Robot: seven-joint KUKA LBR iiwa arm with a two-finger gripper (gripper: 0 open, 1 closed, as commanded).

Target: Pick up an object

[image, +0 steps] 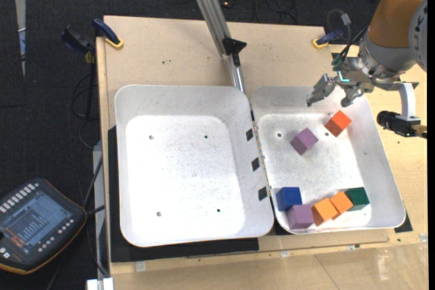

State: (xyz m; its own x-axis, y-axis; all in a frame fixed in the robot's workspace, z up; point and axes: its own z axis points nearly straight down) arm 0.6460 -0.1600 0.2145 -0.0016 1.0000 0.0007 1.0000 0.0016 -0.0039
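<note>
I have the claw (333,93) hanging spread and empty over the right bin's (380,166) far edge. Approach step, I judge; next it must drop onto the orange cube (338,123) just beside it.

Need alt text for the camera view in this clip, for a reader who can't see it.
The open gripper hovers over the far edge of the right bin, holding nothing. That bin holds six cubes: an orange cube and a purple cube near the gripper, plus four clustered at the near edge. The left bin sits beside it.
</note>
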